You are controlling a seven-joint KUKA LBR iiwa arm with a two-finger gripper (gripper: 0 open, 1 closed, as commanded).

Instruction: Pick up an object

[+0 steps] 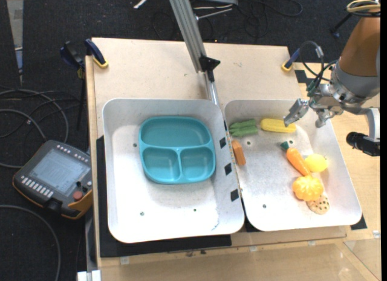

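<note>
A teal tray [177,149] is held by the left bin [121,213], toy foods by the right bin [266,213], while nothing is gripped by the open gripper [309,115]

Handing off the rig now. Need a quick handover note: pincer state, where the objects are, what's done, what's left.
Pincer: open, holding nothing, over the far edge of the right bin, just right of the yellow corn.
Right bin also holds the green pod, small orange piece by the divider, carrot, lemon, orange fruit and cookie.
Left bin: teal divided tray, nothing in its compartments.
Done: nothing picked yet.
Left: close on an object and lift it; the corn looks nearest.
</note>
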